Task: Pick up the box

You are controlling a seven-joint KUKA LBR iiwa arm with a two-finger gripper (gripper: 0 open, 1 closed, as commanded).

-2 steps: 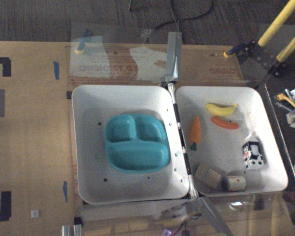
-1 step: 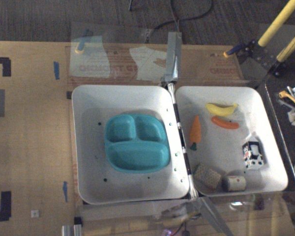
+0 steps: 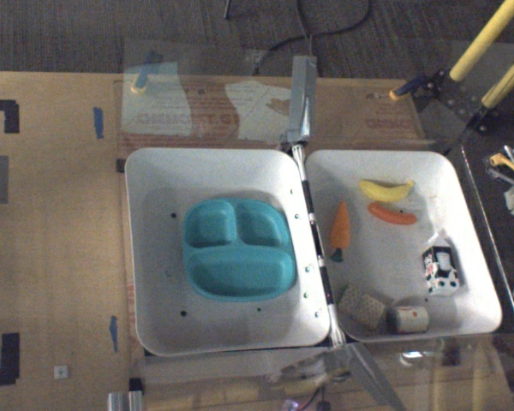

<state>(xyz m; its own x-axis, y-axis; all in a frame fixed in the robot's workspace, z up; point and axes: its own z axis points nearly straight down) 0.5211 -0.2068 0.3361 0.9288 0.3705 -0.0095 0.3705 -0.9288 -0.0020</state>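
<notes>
The box, a small carton w/ black-and-white print, lies in the right bin, near that bin's right wall and a bit toward the front. It lies roughly lengthwise, slightly tilted, nothing touching it.

Other items, all placed rel. to the box: a short beige cylinder sits just front-left of it, near the bin's front edge. Further left along that edge is a speckled tan sponge-like block, apart from the cylinder. Up-left of the box lies an orange-red sausage-shaped toy, and just beyond that a yellow banana, the two nearly touching. Well left of the box, by the bin's left wall, is a toy carrot, orange w/ green tip pointing toward the front.

Left of the box, past the divider, the left bin holds a teal divided plate w/ three compartments, about centred in that bin.

Both bins rest on a brown cardboard-covered surface. Beyond the box, at the far right, yellow-handled clamps stick up at the edge.

Arm and jaws: not in frame, so their state can't be told.
</notes>
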